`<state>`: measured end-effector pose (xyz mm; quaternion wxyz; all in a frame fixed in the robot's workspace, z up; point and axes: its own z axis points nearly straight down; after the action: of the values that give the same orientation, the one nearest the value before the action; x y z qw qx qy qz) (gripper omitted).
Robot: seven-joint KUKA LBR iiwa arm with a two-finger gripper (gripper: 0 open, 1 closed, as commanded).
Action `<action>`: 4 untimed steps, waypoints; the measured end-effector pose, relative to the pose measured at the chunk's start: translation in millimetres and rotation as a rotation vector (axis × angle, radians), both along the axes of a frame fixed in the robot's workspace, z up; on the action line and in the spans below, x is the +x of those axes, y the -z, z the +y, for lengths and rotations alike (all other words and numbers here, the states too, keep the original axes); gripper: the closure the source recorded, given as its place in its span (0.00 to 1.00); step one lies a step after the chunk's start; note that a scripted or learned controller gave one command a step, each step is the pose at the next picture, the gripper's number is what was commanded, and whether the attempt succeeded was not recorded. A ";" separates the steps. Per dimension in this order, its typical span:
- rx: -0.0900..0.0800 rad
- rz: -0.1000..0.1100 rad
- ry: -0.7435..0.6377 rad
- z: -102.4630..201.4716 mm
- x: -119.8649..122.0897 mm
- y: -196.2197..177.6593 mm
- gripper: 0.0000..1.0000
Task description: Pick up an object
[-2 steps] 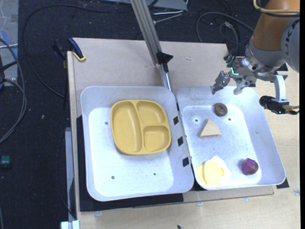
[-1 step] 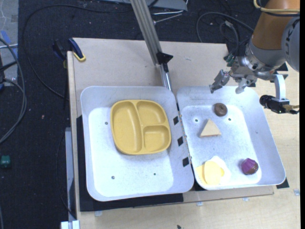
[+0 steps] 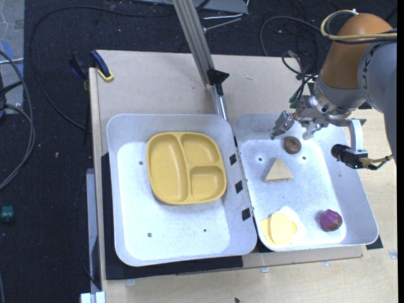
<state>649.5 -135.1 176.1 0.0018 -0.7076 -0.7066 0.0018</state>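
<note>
The fingers (image 3: 295,127) stood apart, gripping nothing, with the brown round piece (image 3: 291,145) just at their 6 o'clock.

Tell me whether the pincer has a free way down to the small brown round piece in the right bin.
Probably yes. The pincer hangs just above the brown round piece, which lies apart from the tan wedge, with nothing between them.

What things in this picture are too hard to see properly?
- Gripper, camera view: too small and blurred to judge its fingers.
- Round brown object: too small to tell what it is.
- Arm: cut off by the right edge.
- Purple object: blurry, identity unclear.
</note>
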 end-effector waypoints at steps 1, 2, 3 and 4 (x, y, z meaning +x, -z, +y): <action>0.000 0.000 -0.001 2.3 1.0 64.0 0.00; -0.002 -0.008 -0.001 2.6 2.6 81.6 0.00; -0.002 -0.008 -0.001 2.9 2.1 72.6 1.00; -0.001 -0.011 -0.004 9.4 -1.3 12.0 1.00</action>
<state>648.2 -125.6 164.1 -0.0025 -0.7061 -0.7081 -0.0019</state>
